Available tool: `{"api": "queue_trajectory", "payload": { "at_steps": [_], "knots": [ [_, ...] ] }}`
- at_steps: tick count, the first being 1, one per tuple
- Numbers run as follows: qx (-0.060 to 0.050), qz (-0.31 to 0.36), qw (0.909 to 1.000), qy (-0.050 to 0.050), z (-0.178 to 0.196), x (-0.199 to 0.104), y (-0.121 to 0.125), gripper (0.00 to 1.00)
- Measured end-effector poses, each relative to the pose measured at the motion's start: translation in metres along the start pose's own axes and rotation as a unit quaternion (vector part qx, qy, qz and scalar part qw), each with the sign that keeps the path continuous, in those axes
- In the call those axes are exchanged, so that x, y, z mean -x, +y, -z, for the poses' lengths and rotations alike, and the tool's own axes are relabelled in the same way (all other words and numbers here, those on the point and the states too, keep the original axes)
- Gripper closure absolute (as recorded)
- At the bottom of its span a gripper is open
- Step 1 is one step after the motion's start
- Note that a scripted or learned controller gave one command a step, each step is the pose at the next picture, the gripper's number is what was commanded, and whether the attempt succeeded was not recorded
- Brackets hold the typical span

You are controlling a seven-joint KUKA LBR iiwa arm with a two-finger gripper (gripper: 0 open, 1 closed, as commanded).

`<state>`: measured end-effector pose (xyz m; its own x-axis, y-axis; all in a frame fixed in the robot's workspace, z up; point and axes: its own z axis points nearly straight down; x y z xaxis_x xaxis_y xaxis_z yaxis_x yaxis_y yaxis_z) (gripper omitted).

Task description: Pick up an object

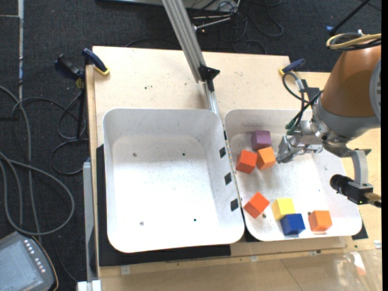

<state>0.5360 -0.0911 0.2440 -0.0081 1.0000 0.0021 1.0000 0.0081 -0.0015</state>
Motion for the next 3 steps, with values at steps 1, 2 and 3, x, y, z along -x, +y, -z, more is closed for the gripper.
{"api": "queue_trajectory", "payload": {
  "at_steps": [1, 2, 3],
  "knots": [
    [0.002, 0.000, 1.0000, -0.001, 0.007, -0.053, 0.020, 1.00],
    [0.002, 0.000, 1.0000, 0.000, 0.009, -0.098, 0.035, 1.00],
    [0.002, 0.000, 1.0000, 0.000, 0.010, -0.156, 0.044, 1.00]
  ]
}}
